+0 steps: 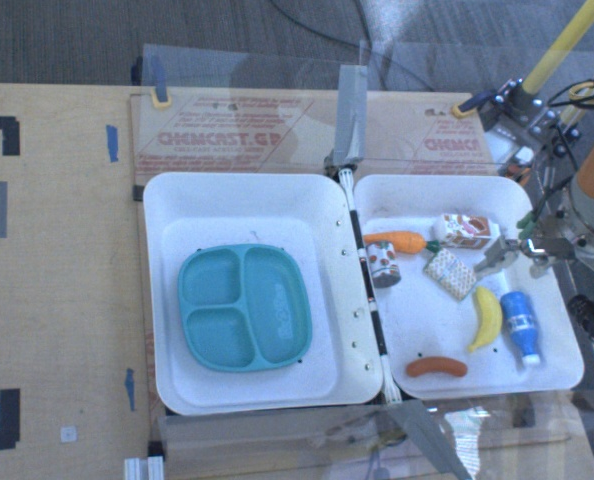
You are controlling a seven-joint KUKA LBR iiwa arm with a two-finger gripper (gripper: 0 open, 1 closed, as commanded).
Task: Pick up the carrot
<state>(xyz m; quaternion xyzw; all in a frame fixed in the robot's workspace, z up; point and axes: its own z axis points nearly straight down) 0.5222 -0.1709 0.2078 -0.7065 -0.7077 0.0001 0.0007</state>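
Orange and tipped with green, the carrot (397, 240) is seen lying flat in the right bin (567, 373), close to that bin's left wall and in its upper half, its green end turned toward a small carton (466, 231) printed in brown and white. The gripper (504, 256) is seen on the far side of that carton from the carrot, low over the bin floor near the right wall, well apart from the carrot; its metal fingers (494, 259) are spread a little apart and nothing is held between them. Just beside the fingertips, on the side toward the carrot, a pale speckled sponge-like block (450, 273) is laid at a tilt; whether it is touched by the fingers cannot be told. Below the carrot, a small can (383, 264) with a brown and white label is placed against the bin's left wall; its print cannot be read. Further from the carrot, a yellow banana (486, 319), a blue bottle (522, 327) with a white cap and a reddish sausage (437, 367) are spread toward the bin's lower edge. Left of the carrot, beyond the divide, a teal sectioned plate (245, 308) is set in the left bin (167, 208). Above the bins, red lettering is printed on a clear sheet (227, 133), reading roughly "CHEMCAST GP".
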